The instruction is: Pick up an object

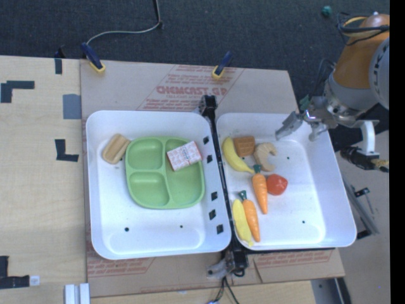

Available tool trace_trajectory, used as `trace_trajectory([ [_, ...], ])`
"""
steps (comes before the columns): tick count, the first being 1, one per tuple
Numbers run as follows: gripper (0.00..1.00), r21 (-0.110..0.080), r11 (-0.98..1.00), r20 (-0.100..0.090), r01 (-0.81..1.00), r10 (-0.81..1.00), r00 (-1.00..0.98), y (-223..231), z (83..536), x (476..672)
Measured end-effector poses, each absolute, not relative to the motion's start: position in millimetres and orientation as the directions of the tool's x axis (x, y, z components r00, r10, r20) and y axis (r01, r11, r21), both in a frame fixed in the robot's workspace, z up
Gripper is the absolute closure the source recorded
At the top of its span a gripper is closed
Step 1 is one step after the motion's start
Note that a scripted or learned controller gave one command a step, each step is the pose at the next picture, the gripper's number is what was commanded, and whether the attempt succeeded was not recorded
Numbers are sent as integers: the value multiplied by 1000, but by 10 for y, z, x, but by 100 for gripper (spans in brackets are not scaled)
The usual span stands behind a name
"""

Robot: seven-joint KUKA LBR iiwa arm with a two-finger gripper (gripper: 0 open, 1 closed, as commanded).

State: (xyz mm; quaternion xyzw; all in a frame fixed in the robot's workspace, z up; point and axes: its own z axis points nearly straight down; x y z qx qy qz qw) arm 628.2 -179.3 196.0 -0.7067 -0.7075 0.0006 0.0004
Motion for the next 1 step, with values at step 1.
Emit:
trace_trajectory([
  [1,0,8,2,-2,1000,1000,-2,-1230,929,6633],
])
